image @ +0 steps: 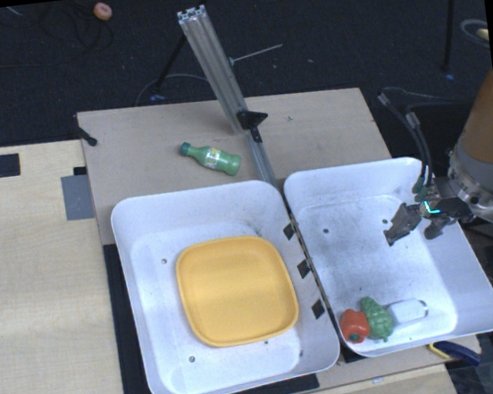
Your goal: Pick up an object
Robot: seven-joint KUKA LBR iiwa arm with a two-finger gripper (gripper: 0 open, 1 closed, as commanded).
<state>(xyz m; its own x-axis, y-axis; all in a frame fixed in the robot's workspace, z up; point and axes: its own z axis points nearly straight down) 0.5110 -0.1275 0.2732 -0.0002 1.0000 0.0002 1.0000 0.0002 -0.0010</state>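
The tool hangs above the right bin, apparently released and grasping nothing, well apart from the toy vegetables bunched in its near corner.

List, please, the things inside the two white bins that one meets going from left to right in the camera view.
Square yellow plastic plate → small red tomato-like toy → green bumpy toy vegetable → small white object, with the grey gripper above the right bin.
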